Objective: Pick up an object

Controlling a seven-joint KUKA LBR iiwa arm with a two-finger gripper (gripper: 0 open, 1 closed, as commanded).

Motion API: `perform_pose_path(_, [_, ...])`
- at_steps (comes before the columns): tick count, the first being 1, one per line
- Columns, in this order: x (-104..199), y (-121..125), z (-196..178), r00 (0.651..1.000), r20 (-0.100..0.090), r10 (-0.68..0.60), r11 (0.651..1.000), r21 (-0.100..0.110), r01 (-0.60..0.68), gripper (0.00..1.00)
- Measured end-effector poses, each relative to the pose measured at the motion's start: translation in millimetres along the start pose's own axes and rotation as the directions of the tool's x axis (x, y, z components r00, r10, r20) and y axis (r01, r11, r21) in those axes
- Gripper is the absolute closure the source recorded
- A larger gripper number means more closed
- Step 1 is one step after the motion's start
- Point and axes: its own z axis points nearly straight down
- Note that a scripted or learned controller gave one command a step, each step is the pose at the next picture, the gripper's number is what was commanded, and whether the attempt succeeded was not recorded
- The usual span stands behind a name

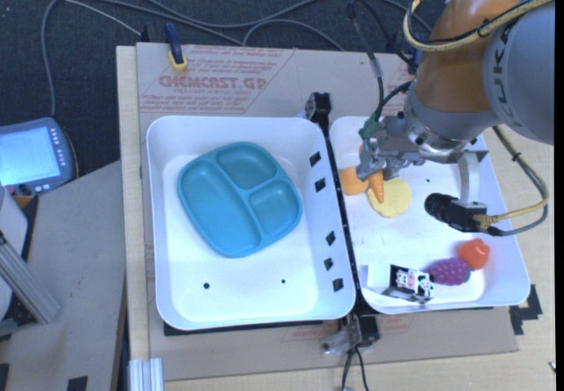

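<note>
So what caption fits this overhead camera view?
Gripper over toy food in right bin; blue plate in left.

Illumination is bright, even and diffuse from overhead; the two white bins [167, 204] are near overexposure, and their inner walls wash out with little surface detail. Shadows are soft and short, most visible under the blue divided plate [240, 197] to the left of the gripper [377, 171]. Focus is moderate, with fine detail soft and slightly grainy throughout.
</note>
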Motion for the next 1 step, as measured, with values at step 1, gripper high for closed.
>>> perform_pose_path(1, [50.8, 10.4, -7.9, 1.0, -0.001, 0.0, 1.0, 0.001, 0.0, 1.0])
